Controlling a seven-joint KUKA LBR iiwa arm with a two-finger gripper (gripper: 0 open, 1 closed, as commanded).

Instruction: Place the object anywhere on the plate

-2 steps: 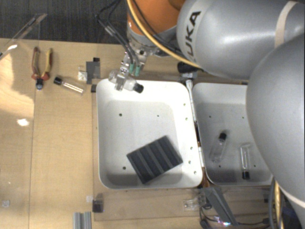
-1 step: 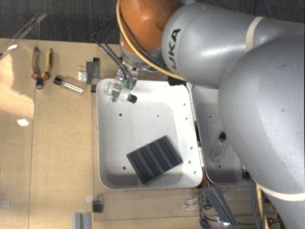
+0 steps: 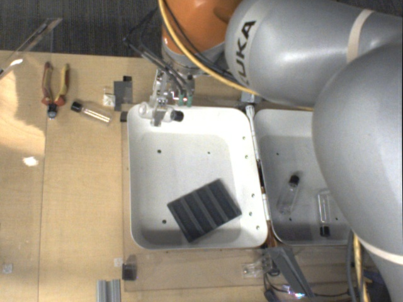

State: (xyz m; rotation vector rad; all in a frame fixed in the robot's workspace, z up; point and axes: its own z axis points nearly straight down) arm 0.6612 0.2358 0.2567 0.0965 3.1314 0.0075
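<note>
- Clear vial with a black cap [image 3: 148, 112] hung crosswise over the far left corner of the left shallow white bin [image 3: 189, 150], just above that bin's rim.
- The dark ridged rectangular plate [image 3: 204, 209] lay askew on the floor of the same bin, close to its near wall. Bare white floor stretched between it and the far corner, with more open room to the plate's left.
- The right shallow white bin [image 3: 277, 137] stood just beside the left one, their rims meeting along one edge. A second capped vial [image 3: 291, 194] and a third capped vial [image 3: 323, 214] lay on its floor, apart from each other.
- On the wooden bench [image 3: 75, 187] left of the bins lay red-handled pliers [image 3: 55, 85] and a loose capped vial [image 3: 93, 112], the latter near the left bin's rim.
- The bulky grey arm [image 3: 302, 43] with its orange band [image 3: 195, 5] covered the right bin's right part and cut off the far edge of both bins.
- The fingertips were small and cluttered, hard to make out sharply.
- The two-finger gripper [image 3: 164, 113] appeared closed on the vial's middle, the clear body sticking out to the view's left and the black cap to the right.
- The plate lay well apart from the gripper, toward the near side of the bin.
</note>
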